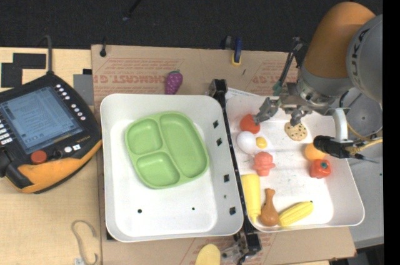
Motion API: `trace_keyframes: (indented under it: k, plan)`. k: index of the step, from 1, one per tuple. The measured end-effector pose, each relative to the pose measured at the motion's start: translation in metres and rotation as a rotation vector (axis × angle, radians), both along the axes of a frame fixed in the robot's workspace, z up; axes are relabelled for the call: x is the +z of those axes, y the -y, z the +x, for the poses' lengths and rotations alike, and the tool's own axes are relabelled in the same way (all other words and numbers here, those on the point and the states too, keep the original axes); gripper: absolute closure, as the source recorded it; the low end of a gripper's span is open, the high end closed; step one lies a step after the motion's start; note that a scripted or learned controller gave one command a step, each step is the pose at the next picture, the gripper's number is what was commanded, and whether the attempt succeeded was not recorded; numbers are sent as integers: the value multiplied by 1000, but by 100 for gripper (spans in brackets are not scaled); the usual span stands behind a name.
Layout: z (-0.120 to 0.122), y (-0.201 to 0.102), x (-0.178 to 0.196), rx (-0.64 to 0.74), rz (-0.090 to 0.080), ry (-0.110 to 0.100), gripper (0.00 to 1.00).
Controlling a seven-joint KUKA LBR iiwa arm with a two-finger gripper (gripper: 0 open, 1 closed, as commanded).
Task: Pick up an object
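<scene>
The claw [282,110] hangs over the far part of the right bin [350,210], its two dark fingers [267,110] spread wide apart, one toward the bin's left side and one nearer the middle. Nothing sits between them. The left finger's tip ends just beside a red ball [249,124], and it looks to be touching it or nearly so, though the slant of the view makes that hard to settle. The right finger's tip stands just above a round cookie [296,130] that lies near the bin's far edge. The grey arm [350,64] with its orange band comes in over the bin's far right corner.

Along the right bin's left edge, below the red ball, lie a white egg [247,142] with a small yellow piece [261,143] touching it, then a pink toy [264,163], then a yellow cob [251,193] running down toward the near left corner. A brown drumstick [269,208] and a yellow corn [295,213] rest by the near edge. Toward the right edge sit an orange piece [314,150] and a red tomato [320,168], close together.

The left bin [119,207] carries a green tray [166,149] with three compartments, set near its middle.

On the bench outside the bins, a purple toy [174,81] lies beyond the left bin's far edge, a yellow lump [208,254] sits past the near edge between the bins, and a pendant [44,129] with a screen rests well to the left.
</scene>
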State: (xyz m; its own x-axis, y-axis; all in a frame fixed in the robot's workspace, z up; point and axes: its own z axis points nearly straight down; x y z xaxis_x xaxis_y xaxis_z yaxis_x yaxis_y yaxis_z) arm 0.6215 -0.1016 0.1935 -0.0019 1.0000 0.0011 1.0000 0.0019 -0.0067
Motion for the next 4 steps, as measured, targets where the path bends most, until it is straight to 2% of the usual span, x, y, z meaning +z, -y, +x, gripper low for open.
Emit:
trace_keyframes:
  k: [2, 3, 4]
  plan:
    - [3, 1, -109, -2, 0, 0, 0]
    - [5, 2, -95, -7, 0, 6, 100]
    - [4, 10, -32, -12, -2, 11, 100]
